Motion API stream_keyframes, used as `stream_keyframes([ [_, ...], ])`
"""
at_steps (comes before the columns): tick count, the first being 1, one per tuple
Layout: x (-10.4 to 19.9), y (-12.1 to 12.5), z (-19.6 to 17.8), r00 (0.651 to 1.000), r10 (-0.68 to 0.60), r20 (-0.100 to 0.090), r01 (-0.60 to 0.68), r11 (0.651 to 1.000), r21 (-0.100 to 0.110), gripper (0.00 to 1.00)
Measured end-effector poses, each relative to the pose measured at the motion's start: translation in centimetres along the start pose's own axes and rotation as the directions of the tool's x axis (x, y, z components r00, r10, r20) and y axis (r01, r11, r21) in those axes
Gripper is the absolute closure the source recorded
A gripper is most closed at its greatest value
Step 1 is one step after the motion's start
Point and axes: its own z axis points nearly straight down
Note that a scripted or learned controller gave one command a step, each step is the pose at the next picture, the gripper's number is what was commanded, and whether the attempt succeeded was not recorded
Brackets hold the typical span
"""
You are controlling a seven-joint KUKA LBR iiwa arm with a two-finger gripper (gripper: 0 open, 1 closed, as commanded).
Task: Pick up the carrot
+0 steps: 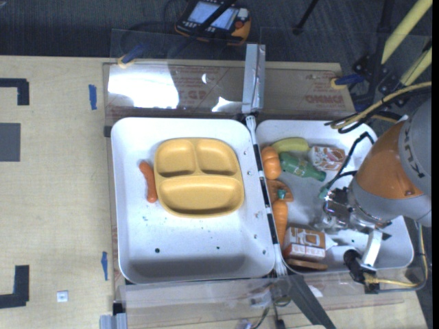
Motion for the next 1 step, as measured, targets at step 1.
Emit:
stream_keyframes([
  [1,1.61,-0.72,-0.03,0.996,0.086,0.004,-0.086,0.996,-0.003,1.00],
])
